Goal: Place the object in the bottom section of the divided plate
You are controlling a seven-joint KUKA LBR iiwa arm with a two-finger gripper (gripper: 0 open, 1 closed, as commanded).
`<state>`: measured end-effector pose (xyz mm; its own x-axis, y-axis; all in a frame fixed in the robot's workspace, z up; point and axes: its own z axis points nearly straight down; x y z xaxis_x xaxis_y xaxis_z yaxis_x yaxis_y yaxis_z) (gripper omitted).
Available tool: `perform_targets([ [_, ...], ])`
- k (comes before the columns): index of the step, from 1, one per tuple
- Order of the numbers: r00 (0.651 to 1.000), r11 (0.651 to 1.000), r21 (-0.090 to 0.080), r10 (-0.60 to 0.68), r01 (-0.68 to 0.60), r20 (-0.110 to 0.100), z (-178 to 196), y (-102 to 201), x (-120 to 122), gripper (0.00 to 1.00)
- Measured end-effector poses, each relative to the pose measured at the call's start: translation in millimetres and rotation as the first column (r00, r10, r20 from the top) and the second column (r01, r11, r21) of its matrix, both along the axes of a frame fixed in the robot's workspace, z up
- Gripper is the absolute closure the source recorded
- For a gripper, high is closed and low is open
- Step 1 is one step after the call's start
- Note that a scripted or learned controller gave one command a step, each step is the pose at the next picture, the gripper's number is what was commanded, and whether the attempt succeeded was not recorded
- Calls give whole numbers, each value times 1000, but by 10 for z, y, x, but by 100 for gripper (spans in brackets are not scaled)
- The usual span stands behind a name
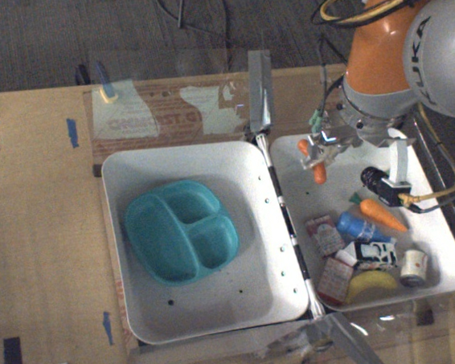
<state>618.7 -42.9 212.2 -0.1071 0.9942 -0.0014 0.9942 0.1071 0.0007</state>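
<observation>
The gripper [315, 153] hangs over the upper left corner of the right bin [297, 198], its jaws closed across a small orange piece [319, 174] whose ends stick out above and below the fingers. The teal divided plate [182, 230] lies well apart in the left bin [129, 171], tilted a little, with nothing in its sections. Lower in the right bin lie a carrot [383, 215], a blue bottle [352, 225] just beside it, a yellow round thing [372, 285] and a small white can [414, 265] (a few flat packets lie among them)
</observation>
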Motion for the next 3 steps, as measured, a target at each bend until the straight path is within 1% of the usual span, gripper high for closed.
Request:
perform_targets([
  [1, 999, 999, 1, 32, -32, -4, -284, 547, -679, 100],
  [2, 995, 995, 1, -104, 104, -6, 14, 1256, -1128, 100],
  [3, 996, 996, 1, -88, 88, -1, -170, 1750, -530, 100],
])
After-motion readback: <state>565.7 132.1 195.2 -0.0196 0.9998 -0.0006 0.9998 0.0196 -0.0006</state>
